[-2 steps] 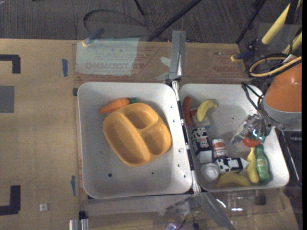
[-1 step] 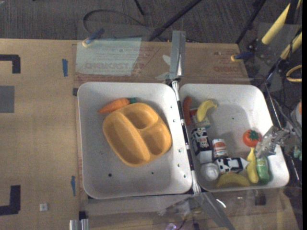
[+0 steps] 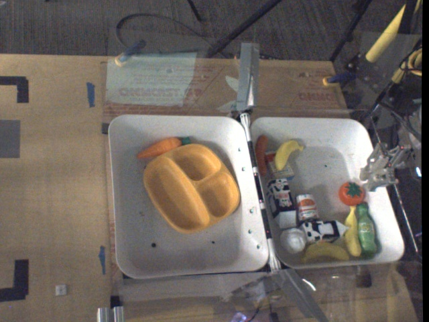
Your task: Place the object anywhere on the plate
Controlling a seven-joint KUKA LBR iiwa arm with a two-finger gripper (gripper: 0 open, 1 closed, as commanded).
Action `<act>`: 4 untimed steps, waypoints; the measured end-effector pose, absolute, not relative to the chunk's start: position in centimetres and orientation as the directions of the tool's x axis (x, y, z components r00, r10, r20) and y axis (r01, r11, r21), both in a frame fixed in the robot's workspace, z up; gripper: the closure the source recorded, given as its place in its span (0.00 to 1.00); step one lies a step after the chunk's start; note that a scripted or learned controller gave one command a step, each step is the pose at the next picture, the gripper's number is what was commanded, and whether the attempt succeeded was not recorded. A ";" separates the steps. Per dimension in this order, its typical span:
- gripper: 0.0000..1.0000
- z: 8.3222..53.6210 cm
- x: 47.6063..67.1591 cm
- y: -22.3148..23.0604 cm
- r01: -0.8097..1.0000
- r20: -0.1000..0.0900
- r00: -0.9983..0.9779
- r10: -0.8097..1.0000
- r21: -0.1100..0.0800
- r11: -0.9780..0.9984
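Observation:
A yellow plate point(image 3: 191, 186) with three compartments lies in the left bin point(image 3: 127, 200), and nothing rests on it. An orange toy carrot point(image 3: 159, 147) lies on the bin floor against the plate's upper left rim. My gripper point(image 3: 380, 172) hangs at the right rim of the right bin point(image 3: 335, 136), just up and right of an orange tomato-like toy point(image 3: 351, 193). I see nothing held in the gripper.
The right bin holds several toys: a banana point(image 3: 287, 153), a red sausage point(image 3: 261, 146), two cow-patterned cartons point(image 3: 279, 194) point(image 3: 320, 231), a red-labelled can point(image 3: 306, 206), a green bottle point(image 3: 365, 230) and a second banana point(image 3: 326, 251). A metal divider point(image 3: 249, 146) separates the bins.

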State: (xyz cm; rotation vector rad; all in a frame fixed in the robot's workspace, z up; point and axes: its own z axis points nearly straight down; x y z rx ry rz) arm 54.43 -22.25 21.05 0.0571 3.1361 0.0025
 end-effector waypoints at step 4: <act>1.00 21.0 55.8 -11.6 -0.605 -0.005 -0.796 -0.605 0.001 0.796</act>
